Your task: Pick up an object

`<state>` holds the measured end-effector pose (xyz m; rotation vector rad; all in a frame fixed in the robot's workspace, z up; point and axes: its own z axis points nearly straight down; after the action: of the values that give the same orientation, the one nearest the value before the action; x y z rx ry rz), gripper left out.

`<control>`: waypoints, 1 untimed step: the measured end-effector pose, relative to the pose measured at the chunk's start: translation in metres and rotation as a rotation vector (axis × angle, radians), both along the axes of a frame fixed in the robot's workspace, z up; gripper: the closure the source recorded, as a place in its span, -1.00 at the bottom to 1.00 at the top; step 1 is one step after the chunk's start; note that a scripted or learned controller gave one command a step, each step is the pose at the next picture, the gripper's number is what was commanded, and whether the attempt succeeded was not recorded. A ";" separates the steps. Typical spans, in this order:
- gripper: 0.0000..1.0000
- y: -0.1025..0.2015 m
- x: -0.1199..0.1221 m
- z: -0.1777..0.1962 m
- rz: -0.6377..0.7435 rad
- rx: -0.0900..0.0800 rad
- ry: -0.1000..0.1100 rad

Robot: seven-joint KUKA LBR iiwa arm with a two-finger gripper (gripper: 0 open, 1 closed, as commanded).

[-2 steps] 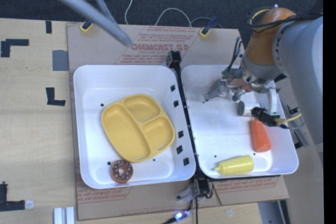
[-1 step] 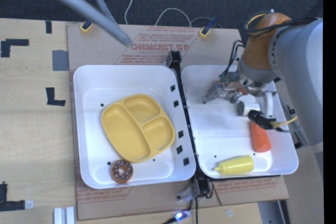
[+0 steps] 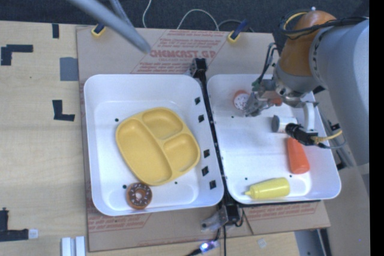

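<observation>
Two white bins sit on the worktop, and the gripper [image 3: 251,106] hangs low in the right bin [image 3: 252,159], right beside a small pinkish round object [image 3: 240,99] at its tip. Whether it's open or closed, I can't tell from this angle. Nothing looks lifted, so the pick seems undone. Nearer the camera from the gripper lie an orange carrot-like piece [image 3: 297,156] and a yellow bottle [image 3: 268,189]. Across the divider: a yellow tray [image 3: 158,144] and a donut [image 3: 138,195].

Grey arm [image 3: 336,63] reaches in from right, wrist angled downward.
</observation>
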<state>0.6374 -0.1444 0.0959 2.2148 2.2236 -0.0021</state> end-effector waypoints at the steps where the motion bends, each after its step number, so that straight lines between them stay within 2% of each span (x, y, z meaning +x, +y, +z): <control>1: 1.00 0.008 -0.001 0.045 -0.002 0.003 -0.001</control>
<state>0.6362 -0.1363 0.1413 2.2183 2.2225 0.0026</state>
